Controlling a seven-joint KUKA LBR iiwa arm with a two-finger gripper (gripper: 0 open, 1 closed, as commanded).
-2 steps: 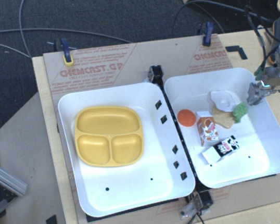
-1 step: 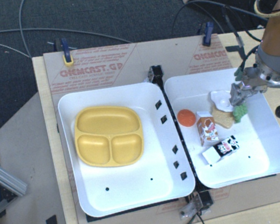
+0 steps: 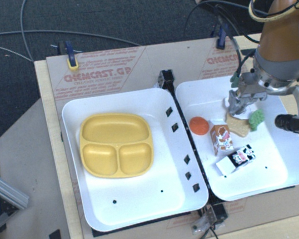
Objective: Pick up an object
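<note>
Red print legible on the brown board (image 3: 130,68) beneath the bins: "CHEMCAST GP" at upper left, above the left bin (image 3: 79,155); finer lines over and under it too small to read. Same print repeated at upper right above the right bin (image 3: 295,149), only "CHEMCAST" showing, remainder hidden behind the arm. Printed faces noted on the small carton (image 3: 222,138) and the black-and-white carton (image 3: 237,159); wording not legible.
</note>
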